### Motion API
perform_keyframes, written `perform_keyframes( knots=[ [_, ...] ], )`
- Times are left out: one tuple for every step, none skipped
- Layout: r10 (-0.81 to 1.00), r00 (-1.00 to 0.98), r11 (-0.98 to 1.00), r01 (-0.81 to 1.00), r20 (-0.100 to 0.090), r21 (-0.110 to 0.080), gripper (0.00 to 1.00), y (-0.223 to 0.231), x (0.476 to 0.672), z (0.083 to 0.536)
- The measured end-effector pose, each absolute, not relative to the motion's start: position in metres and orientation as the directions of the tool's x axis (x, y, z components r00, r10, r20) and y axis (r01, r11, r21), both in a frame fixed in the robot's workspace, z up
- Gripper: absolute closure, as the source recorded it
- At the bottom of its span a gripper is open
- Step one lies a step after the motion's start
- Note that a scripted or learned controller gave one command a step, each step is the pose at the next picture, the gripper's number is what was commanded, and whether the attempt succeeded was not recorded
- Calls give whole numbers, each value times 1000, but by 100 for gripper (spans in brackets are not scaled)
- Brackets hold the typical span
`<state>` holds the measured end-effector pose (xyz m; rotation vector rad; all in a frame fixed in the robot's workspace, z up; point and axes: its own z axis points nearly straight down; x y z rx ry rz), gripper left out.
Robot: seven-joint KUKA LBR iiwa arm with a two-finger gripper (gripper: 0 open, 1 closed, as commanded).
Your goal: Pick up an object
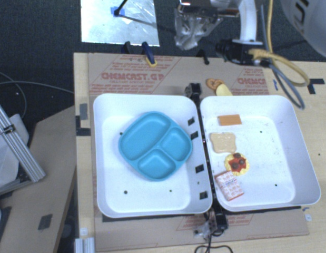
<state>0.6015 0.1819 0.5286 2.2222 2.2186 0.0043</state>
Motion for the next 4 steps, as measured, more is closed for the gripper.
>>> perform_keyframes(
  knots=[
    [1000, -7, 7, 1000, -2, -11, 100, 237, 624, 415],
    [1000, 1, -1, 1000, -5, -13, 100, 233, 666, 215],
    [1000, -3, 3, 1000, 6, 17, 100, 234, 670, 355],
    [1000, 2, -2, 1000, 1, 5, 100, 192, 669, 368]
  ],
)
